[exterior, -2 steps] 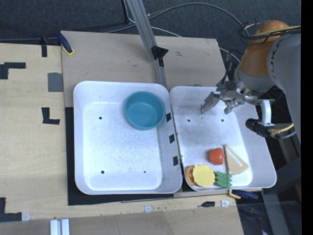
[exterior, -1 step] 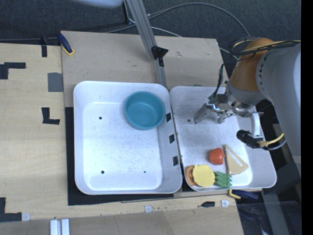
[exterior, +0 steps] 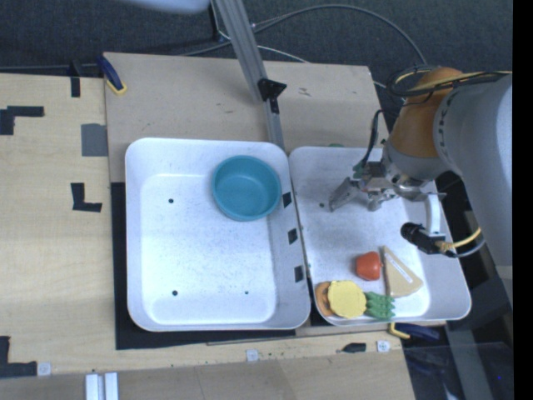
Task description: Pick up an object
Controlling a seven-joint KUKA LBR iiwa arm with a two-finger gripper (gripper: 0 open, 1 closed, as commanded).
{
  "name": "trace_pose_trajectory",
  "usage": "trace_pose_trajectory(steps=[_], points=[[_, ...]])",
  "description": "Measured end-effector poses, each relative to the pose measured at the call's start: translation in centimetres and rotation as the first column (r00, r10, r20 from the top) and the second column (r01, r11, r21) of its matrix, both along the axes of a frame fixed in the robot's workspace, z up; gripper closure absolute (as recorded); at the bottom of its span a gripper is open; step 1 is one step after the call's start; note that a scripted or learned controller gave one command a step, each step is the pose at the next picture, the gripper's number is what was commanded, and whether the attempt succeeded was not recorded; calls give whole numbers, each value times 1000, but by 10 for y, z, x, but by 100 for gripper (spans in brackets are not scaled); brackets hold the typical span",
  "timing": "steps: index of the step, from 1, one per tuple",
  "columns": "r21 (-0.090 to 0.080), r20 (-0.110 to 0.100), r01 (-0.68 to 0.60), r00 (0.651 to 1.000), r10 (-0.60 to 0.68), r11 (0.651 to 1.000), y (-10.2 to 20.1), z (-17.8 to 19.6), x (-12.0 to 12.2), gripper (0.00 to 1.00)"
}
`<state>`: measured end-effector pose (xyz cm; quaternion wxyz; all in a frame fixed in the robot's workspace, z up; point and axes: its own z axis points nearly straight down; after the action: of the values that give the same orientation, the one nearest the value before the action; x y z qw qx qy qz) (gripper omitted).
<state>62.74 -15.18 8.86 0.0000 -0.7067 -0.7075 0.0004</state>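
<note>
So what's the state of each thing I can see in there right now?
Blue bowl: upright, in the left bin, near its far edge.
Red toy: resting in the right bin, untouched.
Tan wedge: lying flat beside the red toy.
Yellow round toy: lying at the right bin's near edge.
Green toy: lying next to the yellow one.
End effector: over the right bin, holding nothing.

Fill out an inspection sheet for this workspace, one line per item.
Surface: bench bearing left bin and right bin.
Job's things: blue bowl in left bin; red piece, yellow piece, green piece, tan wedge in right bin's near corner.
Clutter: nothing seen.
End effector: over right bin, holding nothing.
Cables: black ones behind bench.
Surroundings: dark floor.
</note>
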Motion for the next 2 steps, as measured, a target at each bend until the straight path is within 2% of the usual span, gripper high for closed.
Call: trace_pose_trajectory(steps=[1,2], points=[[-1,2,0,1000,0,1000,0,11,0,100],[0,5,1,1000,-1,1000,0,74,2,100]])
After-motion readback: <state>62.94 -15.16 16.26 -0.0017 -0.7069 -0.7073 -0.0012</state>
